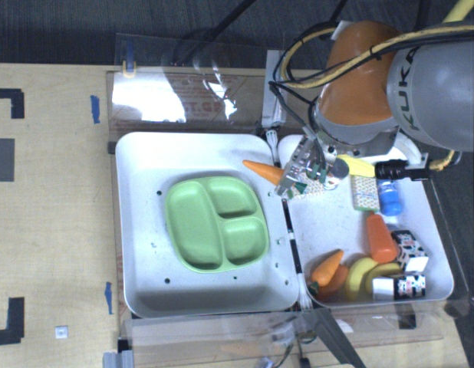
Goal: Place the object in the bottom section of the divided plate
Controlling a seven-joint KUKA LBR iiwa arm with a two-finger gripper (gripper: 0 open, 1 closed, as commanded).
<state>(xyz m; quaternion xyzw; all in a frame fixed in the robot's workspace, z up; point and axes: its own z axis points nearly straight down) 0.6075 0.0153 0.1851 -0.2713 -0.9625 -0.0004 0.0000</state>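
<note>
Pale wooden bench (45,228) (blue tape marks) against dark floor (106,2).

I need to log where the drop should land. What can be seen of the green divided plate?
The green divided plate is a rounded, matte, plastic-looking tray with three sections: one long section on its left and two smaller ones on its right. It lies flat, turned slightly, on the floor of the left white bin. Nothing lies in its sections. The orange carrot sits beyond its upper right, apart from it.
</note>
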